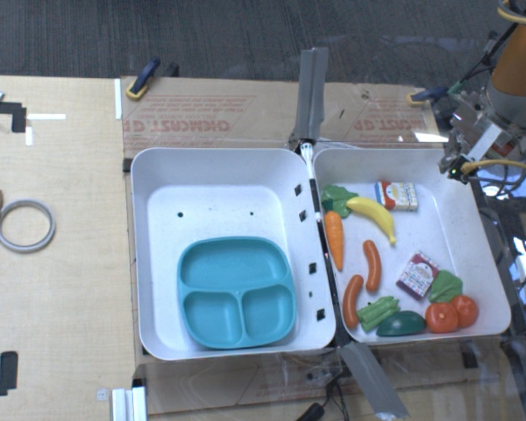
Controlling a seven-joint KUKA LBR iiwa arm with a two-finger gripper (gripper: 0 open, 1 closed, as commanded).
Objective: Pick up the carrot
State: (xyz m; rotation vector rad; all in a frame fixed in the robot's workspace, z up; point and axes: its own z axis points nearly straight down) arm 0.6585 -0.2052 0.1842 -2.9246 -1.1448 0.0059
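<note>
1. Two sausages (362, 279) lie nearest, by loose toy vegetables.
2. Beyond them the carrot (334, 239) lies flat along the right bin (473, 202)'s left wall, leaf end touching the banana (374, 217), untouched.
3. Farthest, the gripper (466, 143) hovers over the bin's far right corner; whether it is apart or together I cannot tell.

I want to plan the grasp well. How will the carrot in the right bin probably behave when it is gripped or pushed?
The carrot looks like smooth moulded plastic, so probably stiff, light and a little slippery. Its round, tapering body may roll sideways if nudged. It lies close to the bin wall, with the banana near its green top, so a push could jam it.
</note>
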